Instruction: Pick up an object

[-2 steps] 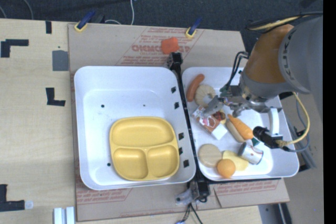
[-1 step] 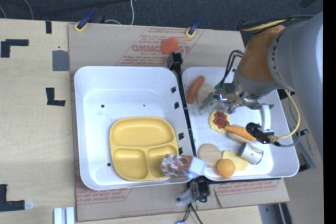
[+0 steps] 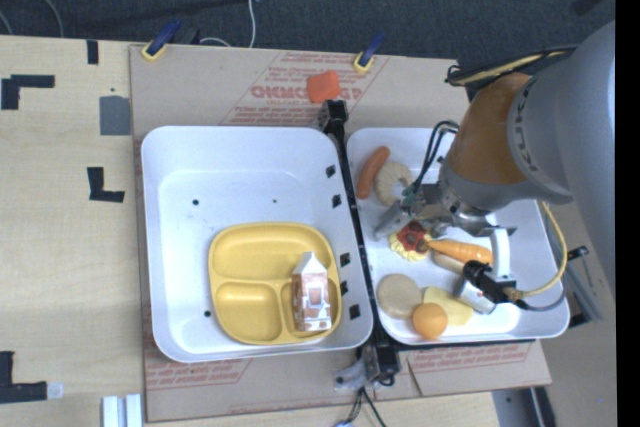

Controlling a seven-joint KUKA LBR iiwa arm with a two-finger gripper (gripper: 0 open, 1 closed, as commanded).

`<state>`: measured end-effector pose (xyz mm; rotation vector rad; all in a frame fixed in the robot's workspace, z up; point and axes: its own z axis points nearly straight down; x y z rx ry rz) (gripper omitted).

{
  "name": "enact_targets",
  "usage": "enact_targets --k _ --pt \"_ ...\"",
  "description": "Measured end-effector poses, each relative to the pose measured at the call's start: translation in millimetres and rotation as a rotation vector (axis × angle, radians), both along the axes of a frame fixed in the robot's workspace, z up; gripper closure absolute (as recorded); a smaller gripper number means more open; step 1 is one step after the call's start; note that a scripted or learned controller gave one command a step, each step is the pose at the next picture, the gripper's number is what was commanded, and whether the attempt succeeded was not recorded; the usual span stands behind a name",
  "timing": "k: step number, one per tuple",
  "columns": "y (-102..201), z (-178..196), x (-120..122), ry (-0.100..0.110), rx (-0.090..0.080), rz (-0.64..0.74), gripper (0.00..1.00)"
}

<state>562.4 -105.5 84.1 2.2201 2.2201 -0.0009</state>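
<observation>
Obs.: my arm (image 3: 540, 135) comes in from the right and hangs over the right bin (image 3: 552, 320). My gripper (image 3: 402, 215) sits low in that bin's left half, near the black divider (image 3: 347, 205) between the two bins. Grip state: cannot tell from this view, since the wrist and cables cover most of it. Candidate objects all lie in the right bin. A sausage (image 3: 372, 171) lies near the back left, tilted, with a pale lump (image 3: 393, 181) touching its right side, and both are just behind my gripper. A red piece (image 3: 411, 240) lies just in front of the gripper; whether it touches the gripper I cannot tell. A carrot (image 3: 460, 251) lies to the right of the red piece, partly under my wrist. Toward the front edge there is a beige disc (image 3: 399, 294), an orange (image 3: 430, 321) just beside it, and a yellow piece (image 3: 455, 307) behind the orange. The left bin (image 3: 165, 165) holds a yellow tray (image 3: 262, 260) with compartments. A small carton (image 3: 313, 293) stands in the tray's front right compartment. An orange block (image 3: 323, 87) rests on the cardboard (image 3: 200, 85) behind the bins, well apart from everything else.
</observation>
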Motion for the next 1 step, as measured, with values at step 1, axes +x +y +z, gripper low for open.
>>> enact_targets --k 1 --pt "1.0 9.6 0.5 0.004 0.004 0.000 1.00"
